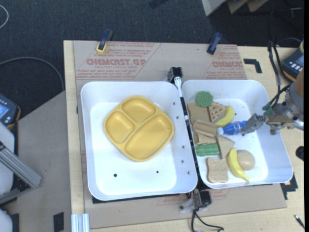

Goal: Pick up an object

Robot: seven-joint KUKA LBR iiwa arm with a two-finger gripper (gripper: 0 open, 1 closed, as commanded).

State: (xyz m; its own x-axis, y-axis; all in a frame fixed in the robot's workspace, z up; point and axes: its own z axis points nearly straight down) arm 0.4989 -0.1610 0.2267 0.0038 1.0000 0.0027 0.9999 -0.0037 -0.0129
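Yellow plastic three-part plate [139, 127] sits in my left white bin [94, 144]. Near the small blue bottle [231, 128], my gripper [253, 123]; open or closed, I cannot tell.

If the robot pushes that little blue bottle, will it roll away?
Probably a bit. The blue bottle lies on its side and looks round, so it may roll. Toy foods crowd its left, likely stopping it. It looks small, probably light.

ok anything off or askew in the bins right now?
Nothing spilled or damaged. The yellow divided plate sits turned at an angle in the left bin. In the right bin, the toy food is heaped against the left wall, with a blue bottle lying on its side near the end effector.
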